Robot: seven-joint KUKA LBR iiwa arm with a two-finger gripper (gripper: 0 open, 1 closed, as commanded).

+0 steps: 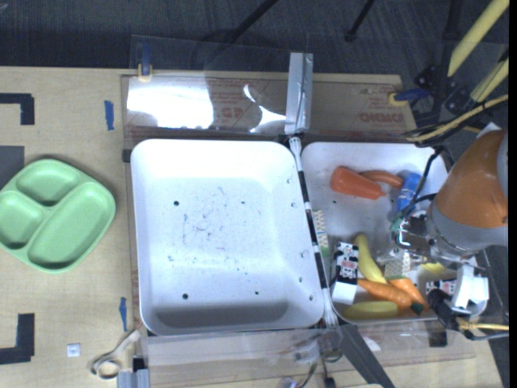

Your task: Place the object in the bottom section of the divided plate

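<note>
Arm over the right bin, plate far off to the left.

You see the gripper [408, 245] low in the right bin [363, 153], among a banana [367, 259] and carrot [386, 291]; you cannot tell its state or what it holds. The left bin [161, 168] lies between it and the green plate [55, 214], which rests on the bench [65, 95], well apart from the gripper.

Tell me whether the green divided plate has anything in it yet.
Empty. All three sections of the green divided plate show bare green. It sits on the bench left of the bins, while the toy food lies in the right bin.
</note>
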